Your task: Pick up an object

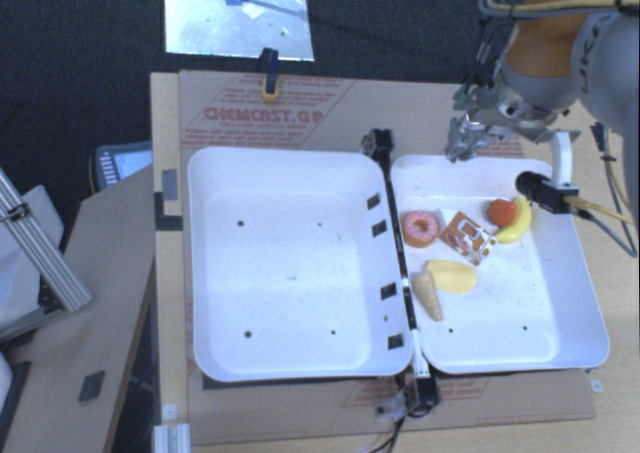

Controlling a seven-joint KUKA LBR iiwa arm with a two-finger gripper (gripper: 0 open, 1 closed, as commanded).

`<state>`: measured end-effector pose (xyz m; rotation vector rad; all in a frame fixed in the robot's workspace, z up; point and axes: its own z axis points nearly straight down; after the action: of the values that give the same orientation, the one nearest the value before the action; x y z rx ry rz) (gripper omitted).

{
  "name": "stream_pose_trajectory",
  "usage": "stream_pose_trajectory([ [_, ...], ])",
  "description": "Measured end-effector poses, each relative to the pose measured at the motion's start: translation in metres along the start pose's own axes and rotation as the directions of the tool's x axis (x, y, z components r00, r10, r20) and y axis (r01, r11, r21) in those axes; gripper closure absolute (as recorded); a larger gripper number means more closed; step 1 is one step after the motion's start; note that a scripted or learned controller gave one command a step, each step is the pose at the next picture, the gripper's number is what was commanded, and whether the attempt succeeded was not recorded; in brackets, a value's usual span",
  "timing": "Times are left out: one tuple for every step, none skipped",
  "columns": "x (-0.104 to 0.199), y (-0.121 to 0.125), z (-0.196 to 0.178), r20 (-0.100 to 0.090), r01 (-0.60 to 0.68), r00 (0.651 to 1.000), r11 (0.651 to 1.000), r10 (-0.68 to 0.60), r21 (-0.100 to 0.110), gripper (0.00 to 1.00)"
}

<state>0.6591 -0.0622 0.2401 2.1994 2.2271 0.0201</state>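
Observation:
The right bin holds several toy foods: a pink donut, an orange and white box, a red tomato, a yellow banana, a yellow block and a tan cone-shaped piece. My gripper hangs above the back edge of the right bin, behind the donut and apart from every object. Nothing shows between its fingers.
The left bin lies beside the right one, with a black clip strip along their shared edge. A shiny metal sheet lies at the back. A black cable fitting hangs over the right bin's back rim.

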Motion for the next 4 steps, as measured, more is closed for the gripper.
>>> stream_pose_trajectory([
  [0.000,0.001,-0.011,0.000,0.002,1.000,1.000,-0.002,-0.003,1.00],
  [0.000,0.002,-0.022,-0.001,0.005,1.000,1.000,-0.005,-0.006,1.00],
  [0.000,0.003,-0.033,-0.001,0.008,1.000,1.000,-0.008,-0.009,1.00],
  [0.000,0.004,-0.044,0.000,0.011,1.000,1.000,-0.011,-0.012,1.00],
])
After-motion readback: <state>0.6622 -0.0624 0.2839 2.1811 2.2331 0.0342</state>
